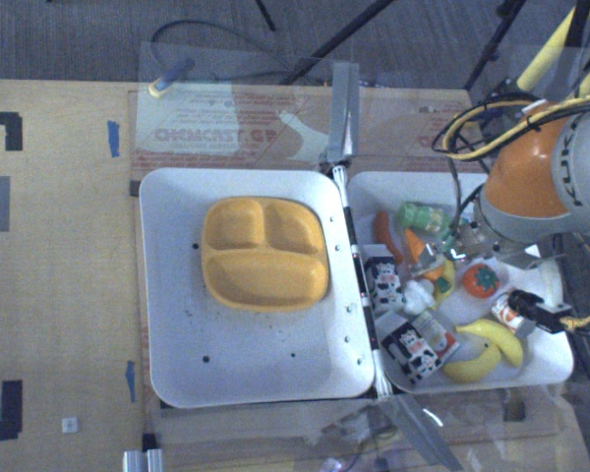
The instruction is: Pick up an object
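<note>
The arm [531, 180] reaches in over the right bin [556, 362], its orange band bright above the wrist, and the gripper [439, 252] hangs low among the clutter there. I cannot tell from here whether the fingers are spread or closed; nothing shows clearly between them.

Just under the fingers lies a small orange and yellow toy piece [435, 275]. Just behind them sits a green object [421, 214], and beside that a red sausage-shaped piece [385, 234]. On the arm's side of the fingers, close by, rests a red tomato-like toy [480, 279]. Nearer the front of the bin lie a yellow banana [487, 347] and two black-and-white cow-patterned cartons [413, 347].

Well away from the fingers, across the divider, the left bin [177, 342] holds a yellow compartment tray [265, 252], resting flat on the white floor. Both bins sit on the pale wooden bench [59, 293].
</note>
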{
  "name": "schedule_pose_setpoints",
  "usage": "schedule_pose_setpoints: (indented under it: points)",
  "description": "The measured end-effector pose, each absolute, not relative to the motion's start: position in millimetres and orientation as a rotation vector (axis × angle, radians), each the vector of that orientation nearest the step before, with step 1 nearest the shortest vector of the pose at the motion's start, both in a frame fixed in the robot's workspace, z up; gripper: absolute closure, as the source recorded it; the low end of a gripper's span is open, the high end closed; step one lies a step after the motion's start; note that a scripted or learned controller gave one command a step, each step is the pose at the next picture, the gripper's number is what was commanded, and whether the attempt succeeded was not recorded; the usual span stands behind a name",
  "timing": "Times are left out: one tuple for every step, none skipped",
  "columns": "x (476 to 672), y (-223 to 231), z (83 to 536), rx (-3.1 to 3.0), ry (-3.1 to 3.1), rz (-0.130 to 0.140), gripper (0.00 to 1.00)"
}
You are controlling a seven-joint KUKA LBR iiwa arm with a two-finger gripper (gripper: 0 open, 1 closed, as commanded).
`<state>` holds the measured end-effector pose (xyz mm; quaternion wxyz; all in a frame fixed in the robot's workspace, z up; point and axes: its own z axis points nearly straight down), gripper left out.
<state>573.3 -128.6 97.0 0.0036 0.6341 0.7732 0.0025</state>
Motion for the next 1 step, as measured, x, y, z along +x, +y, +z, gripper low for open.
schedule_pose_setpoints:
  points:
    - [590.0,-81.7,201.8,1.929,2.478,0.001,1.0]
